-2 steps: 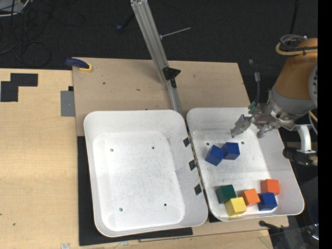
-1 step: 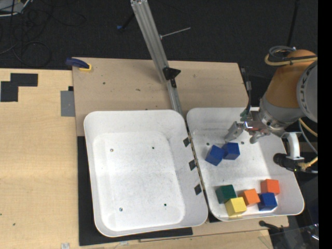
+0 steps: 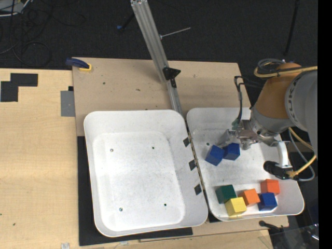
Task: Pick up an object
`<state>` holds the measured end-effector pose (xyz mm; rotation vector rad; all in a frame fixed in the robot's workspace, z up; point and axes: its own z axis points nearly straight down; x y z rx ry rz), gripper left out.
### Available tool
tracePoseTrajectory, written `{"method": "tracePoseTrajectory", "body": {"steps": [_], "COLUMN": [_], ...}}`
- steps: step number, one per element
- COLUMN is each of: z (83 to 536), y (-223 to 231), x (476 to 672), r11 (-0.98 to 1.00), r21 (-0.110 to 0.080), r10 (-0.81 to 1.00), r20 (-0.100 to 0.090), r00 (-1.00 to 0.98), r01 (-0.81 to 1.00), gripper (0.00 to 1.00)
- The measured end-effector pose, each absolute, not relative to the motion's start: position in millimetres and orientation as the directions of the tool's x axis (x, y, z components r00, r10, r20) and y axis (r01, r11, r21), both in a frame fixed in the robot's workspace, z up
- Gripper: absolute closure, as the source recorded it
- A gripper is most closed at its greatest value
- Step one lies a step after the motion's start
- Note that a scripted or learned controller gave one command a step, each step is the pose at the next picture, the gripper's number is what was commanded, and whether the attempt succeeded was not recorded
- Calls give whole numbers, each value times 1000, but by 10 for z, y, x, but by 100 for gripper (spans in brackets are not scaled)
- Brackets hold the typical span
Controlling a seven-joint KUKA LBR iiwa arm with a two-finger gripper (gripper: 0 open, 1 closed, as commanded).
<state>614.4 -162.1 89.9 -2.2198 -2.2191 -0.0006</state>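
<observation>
We see the arm (image 3: 282,105) reaching in over the right bin (image 3: 207,119), which we take as our landmark for everything else. The gripper (image 3: 240,137) sits low over the middle of that bin, just above and to the right of two blue blocks. Whether it is apart or together we cannot tell, since the wrist hardware hides its tips from us.

The first blue block (image 3: 214,155) lies tilted near the bin's centre, and the second blue block (image 3: 232,151) touches it on the side nearer the gripper. We cannot tell whether the gripper touches this second block; nothing shows between its tips.

Along the near edge of the right bin we find a cluster of blocks close together: a green block (image 3: 225,193), a yellow block (image 3: 235,206) just in front of it, an orange block (image 3: 251,196) beside those, a smaller blue block (image 3: 267,201) next along, and a red-orange block (image 3: 270,186) just behind that one, toward the bin's right rim.

The left bin (image 3: 104,121) lies directly beside the right bin, their rims meeting. Behind the right bin a slanted metal rail (image 3: 154,45) rises from the wooden bench (image 3: 36,154)
</observation>
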Motion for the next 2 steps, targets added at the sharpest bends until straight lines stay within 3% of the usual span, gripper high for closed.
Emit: {"method": "tracePoseTrajectory", "body": {"steps": [1, 2], "z": [1004, 1584], "y": [-1633, -1626], "x": [6138, 6056], "r11": [-3, -5], "r21": [-3, 3], "r10": [1000, 1000], "r20": [2, 0], "r00": [3, 5], "r01": [1000, 1000], "gripper": [100, 100]}}
